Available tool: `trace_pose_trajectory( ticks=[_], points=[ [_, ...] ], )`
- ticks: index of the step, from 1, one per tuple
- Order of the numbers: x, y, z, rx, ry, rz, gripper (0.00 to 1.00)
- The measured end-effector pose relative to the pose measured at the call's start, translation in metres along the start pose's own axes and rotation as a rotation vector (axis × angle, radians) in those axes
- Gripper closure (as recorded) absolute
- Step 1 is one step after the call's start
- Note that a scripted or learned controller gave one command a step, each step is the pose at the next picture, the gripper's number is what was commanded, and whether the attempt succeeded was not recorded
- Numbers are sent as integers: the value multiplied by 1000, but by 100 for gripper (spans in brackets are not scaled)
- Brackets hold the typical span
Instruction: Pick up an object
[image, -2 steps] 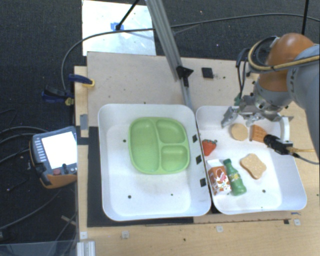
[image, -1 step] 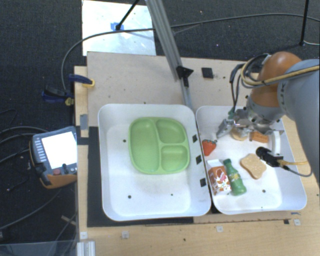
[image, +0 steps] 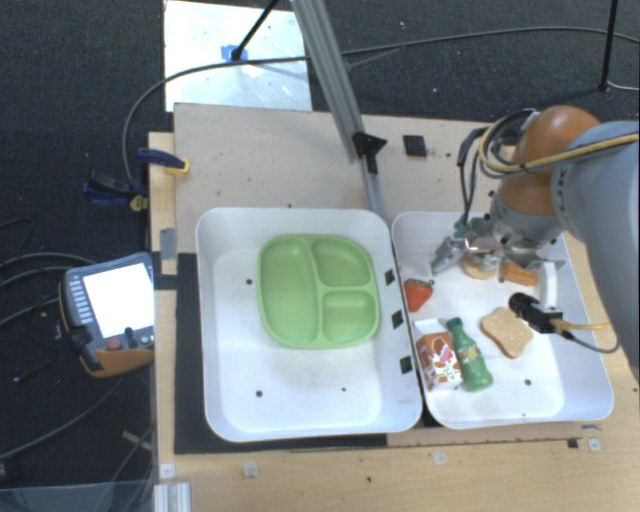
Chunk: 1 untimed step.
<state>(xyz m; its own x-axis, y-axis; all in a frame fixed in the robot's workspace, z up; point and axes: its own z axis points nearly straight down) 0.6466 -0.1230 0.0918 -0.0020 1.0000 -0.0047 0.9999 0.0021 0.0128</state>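
The gripper (image: 452, 252) hangs low over the far left part of the right bin (image: 555, 385). From this slant I cannot tell whether it is open or closed. The likeliest object to pick is the tan piece (image: 482, 267) just beside it, with an orange piece (image: 518, 273) close behind. The main risk is a glancing close that pushes the tan piece into its neighbour instead of trapping it. A descent too near the bin's far wall could also scrape the rim. The strawberry (image: 418, 293) lies close against the wall shared with the left bin (image: 300, 390), leaving little room on that side. The carton (image: 438, 361) and green bottle (image: 470, 355) touch, so grasping one may drag the other. The bread slice (image: 507, 332) lies flat and apart. The near right of this bin is open floor, and the green plate (image: 320, 290) takes up much of the left bin.
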Motion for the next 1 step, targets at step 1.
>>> trace_pose_trajectory(
  ticks=[1],
  points=[
    [-1,2,-13,-8,-3,0,100]
  ],
)
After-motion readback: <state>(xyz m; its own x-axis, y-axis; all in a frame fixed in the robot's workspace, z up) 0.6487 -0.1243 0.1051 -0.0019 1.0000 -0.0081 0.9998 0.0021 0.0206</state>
